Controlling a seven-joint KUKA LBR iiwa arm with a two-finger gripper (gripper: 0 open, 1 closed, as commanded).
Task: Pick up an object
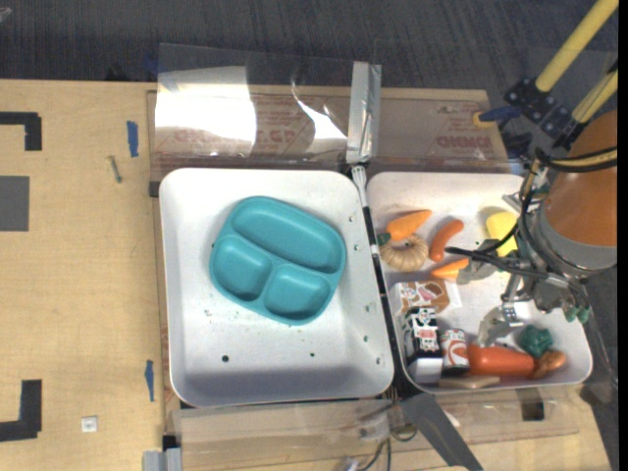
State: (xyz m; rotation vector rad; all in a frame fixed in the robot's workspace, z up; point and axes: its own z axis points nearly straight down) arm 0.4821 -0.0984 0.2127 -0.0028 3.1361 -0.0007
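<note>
The pick is not yet made: the jaws [496, 324] hang low in the right bin [579, 371], slightly parted with nothing between them, just above a carrot [500, 361] and beside a green toy [536, 340].

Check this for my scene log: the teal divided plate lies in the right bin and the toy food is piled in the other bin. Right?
Not quite. In the camera view the teal divided plate lies in the left bin, not the right. The toy food is piled in the other bin, the right one.
</note>
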